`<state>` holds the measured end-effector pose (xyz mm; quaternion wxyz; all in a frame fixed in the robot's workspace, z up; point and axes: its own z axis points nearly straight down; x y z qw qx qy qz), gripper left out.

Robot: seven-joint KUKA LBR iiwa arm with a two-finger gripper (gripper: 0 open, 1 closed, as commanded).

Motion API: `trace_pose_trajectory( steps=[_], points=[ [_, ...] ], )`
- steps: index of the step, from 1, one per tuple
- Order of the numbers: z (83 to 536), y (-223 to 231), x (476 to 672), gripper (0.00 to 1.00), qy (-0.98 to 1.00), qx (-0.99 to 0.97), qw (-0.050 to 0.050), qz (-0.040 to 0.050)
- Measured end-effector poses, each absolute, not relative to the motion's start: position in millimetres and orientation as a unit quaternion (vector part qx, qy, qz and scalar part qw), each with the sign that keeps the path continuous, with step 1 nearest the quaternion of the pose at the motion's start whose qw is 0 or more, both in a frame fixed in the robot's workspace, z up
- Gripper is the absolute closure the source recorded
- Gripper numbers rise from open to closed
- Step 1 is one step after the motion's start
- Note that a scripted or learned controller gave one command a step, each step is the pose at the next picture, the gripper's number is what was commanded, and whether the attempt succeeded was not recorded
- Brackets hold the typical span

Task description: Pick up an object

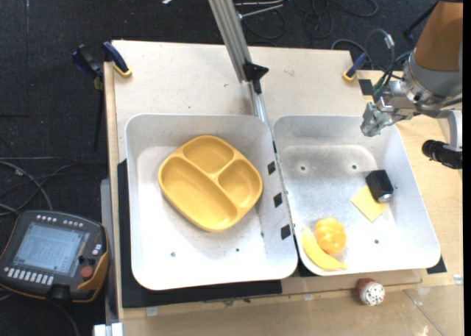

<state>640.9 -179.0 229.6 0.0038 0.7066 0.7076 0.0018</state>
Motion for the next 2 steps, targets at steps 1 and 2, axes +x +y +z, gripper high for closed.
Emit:
trace_pose_trajectory(
  steps=[1, 2],
  points=[
    [255.6, -178.9, 641.8, 1.00, 0.708, 0.706, 0.002, 0.0010],
    [243.8, -132.4, 634.2, 1.00, 0.709, 0.705, -0.001, -0.0001]
  ],
)
